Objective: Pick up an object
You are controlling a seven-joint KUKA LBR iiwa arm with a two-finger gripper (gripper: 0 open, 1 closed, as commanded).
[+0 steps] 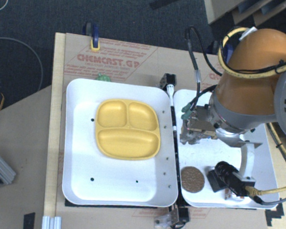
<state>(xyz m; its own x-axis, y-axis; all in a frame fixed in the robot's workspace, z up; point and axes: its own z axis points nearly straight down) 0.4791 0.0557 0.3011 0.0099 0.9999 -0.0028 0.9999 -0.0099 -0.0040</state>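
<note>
The tool [192,135] hangs low over the right bin [267,151] near the divider — whether it is open I cannot tell, and nothing shows in it — so the brown disc [192,178] just below and the yellow tray [128,129] lie unpicked.

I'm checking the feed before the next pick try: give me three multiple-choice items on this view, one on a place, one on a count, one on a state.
1. Where is the yellow divided plate?
A. left bin
B. right bin
C. on the cardboard outside the bins

2. How many compartments does the plate have?
A. two
B. three
C. five

3. How does the brown disc lie?
A. flat on the right bin floor
B. on the plate
C. leaning upright on the bin wall

Answers: 1 A, the plate sits in the left bin. 2 B, two small sections above one long one. 3 A, it rests flat near the bin's front left corner.
</note>
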